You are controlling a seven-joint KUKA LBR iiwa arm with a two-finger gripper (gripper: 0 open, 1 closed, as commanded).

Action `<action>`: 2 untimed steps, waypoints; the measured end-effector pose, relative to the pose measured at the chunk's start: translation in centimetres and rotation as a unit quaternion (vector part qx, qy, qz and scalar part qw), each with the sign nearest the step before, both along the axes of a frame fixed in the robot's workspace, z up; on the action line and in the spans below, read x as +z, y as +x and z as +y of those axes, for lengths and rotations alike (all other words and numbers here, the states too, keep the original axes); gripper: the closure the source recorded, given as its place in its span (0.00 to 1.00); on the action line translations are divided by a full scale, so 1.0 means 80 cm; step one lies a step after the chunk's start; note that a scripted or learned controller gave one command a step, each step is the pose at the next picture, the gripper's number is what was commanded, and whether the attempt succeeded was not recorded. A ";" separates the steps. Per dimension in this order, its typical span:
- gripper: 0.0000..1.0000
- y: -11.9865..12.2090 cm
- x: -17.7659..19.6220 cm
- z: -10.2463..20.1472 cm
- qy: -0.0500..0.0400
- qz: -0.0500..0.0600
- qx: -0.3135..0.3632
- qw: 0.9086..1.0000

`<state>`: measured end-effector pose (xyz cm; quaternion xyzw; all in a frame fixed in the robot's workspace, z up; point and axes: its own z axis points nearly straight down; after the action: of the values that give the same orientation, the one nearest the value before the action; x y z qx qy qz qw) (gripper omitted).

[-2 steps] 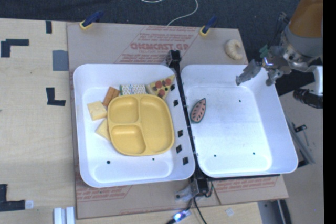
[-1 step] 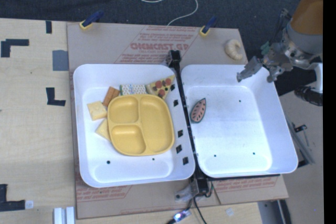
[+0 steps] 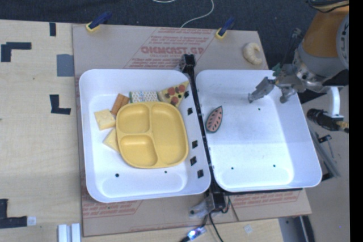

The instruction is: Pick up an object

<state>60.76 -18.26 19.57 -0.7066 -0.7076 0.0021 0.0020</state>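
Observation:
My gripper (image 3: 272,92) hangs over the far right part of the right bin (image 3: 295,178), its two fingers spread apart with nothing between them. A pink, seed-speckled slice-shaped object (image 3: 214,119) lies at the left side of that bin, well to the left of the gripper. In the left bin (image 3: 91,167) sits a yellow divided plate (image 3: 152,134). Beside and behind the plate lie a pale cracker (image 3: 104,119), a brown piece (image 3: 119,102), a speckled piece (image 3: 143,97) and a pizza-like slice (image 3: 174,92).
A cream ring-shaped object (image 3: 253,52) lies on the cardboard behind the right bin. Blue and yellow clamps (image 3: 98,21) (image 3: 225,26) hold the cardboard's back edge. A white cable (image 3: 181,0) loops across the dark floor. The arm's orange band (image 3: 326,28) stands at the right.

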 end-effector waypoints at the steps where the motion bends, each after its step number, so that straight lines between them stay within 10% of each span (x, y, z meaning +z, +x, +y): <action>1: 0.00 -0.002 -0.079 -0.005 0.000 0.000 0.000 1.000; 2: 0.00 -0.002 -0.143 -0.003 -0.001 -0.002 0.001 1.000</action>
<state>60.63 -18.48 8.16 -0.7059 -0.7083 0.0012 -0.0001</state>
